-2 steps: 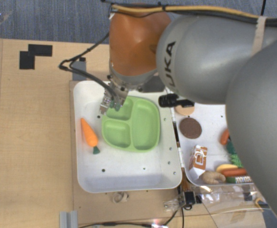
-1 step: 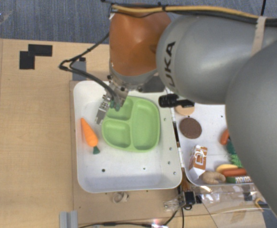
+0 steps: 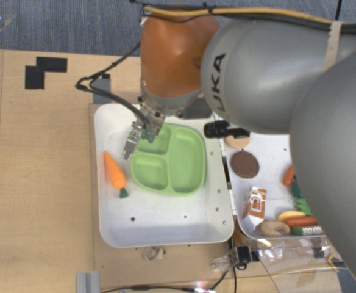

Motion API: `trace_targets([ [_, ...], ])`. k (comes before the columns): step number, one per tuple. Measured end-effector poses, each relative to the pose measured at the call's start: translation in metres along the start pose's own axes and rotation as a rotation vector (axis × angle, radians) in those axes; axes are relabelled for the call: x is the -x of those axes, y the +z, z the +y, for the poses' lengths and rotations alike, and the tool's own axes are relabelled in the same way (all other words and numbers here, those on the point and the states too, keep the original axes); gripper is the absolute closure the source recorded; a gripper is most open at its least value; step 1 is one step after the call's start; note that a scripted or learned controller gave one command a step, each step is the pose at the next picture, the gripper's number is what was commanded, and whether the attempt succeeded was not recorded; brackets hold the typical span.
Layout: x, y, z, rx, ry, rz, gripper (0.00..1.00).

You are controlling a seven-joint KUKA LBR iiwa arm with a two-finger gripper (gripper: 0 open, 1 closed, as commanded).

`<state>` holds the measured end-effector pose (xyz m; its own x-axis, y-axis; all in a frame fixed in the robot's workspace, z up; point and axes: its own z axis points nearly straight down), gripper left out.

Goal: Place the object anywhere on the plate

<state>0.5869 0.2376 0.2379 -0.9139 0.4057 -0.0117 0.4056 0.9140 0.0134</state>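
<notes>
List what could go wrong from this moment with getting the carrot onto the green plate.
1. The end effector hangs over the plate's upper left rim, not over the carrot, so a descent here may hit the green plate.
2. The carrot lies beside the plate's left edge, close to the bin wall; a grasp there could nudge the plate or push the carrot against the wall.

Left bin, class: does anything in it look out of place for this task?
Yes. The toy carrot lies on the left bin's floor, left of the green plate, not on it. The end effector is above the plate's upper-left corner.
</notes>
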Motion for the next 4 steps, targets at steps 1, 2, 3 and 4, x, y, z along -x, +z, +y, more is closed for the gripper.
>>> trace_targets([
  [1, 0.0000, 0.0000, 0.0000, 0.000, 0.000, 0.000, 0.00],
  [2, 0.0000, 0.0000, 0.0000, 0.000, 0.000, 0.000, 0.00],
  [3, 0.0000, 0.0000, 0.0000, 0.000, 0.000, 0.000, 0.00],
  [4, 0.0000, 0.0000, 0.0000, 0.000, 0.000, 0.000, 0.00],
])
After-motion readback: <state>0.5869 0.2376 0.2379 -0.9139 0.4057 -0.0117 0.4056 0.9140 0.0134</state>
